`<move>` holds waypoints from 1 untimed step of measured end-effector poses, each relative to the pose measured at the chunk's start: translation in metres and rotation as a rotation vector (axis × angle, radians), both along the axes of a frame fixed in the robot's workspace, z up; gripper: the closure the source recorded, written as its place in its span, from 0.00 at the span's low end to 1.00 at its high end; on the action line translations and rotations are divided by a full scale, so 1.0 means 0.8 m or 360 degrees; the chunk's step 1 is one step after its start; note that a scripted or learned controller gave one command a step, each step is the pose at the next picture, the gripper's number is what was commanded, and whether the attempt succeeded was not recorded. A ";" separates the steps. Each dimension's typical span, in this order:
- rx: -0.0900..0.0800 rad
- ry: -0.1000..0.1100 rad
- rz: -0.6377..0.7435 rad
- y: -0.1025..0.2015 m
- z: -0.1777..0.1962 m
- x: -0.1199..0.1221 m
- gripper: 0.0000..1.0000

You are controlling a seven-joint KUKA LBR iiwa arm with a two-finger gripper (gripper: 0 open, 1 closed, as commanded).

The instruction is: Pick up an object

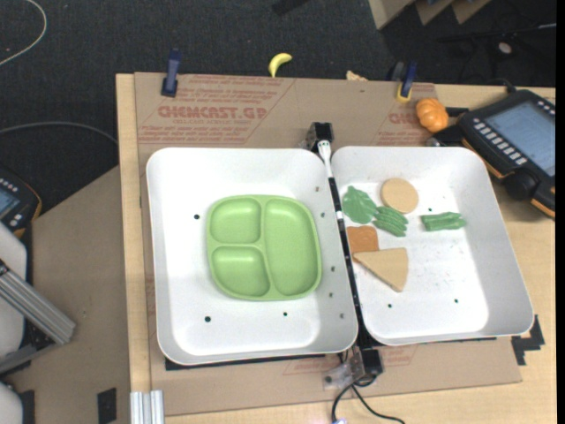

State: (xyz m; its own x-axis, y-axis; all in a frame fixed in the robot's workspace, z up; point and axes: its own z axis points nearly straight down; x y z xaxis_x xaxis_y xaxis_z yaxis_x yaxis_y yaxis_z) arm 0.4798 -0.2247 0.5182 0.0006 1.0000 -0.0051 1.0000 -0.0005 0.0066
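Observation:
The right bin [494, 276] holds several toy food pieces near its left side. A round tan cracker [399, 194] lies at the top. A leafy green piece [358, 205] and a second green piece [392, 221] lie beside it. A small green bean-like piece [442, 222] sits apart to the right. An orange-brown square [362, 238] touches a tan wedge [387, 266] below it. The left bin [177, 316] holds a green three-compartment plate [263, 246].
A black handheld controller [516, 140] lies at the right edge, with an orange ball [431, 113] beside it. A yellow banana-shaped toy [280, 62] and blue clamps [171, 73] sit at the bench's far edge. Cardboard underlies both bins.

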 end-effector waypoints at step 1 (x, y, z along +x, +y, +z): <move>-0.0004 -0.0006 0.0001 0.000 0.013 0.001 1.00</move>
State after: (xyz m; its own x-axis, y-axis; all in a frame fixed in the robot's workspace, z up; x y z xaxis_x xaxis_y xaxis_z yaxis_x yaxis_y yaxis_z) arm 0.4805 -0.2249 0.5290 0.0001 1.0000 -0.0078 0.9999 0.0000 0.0106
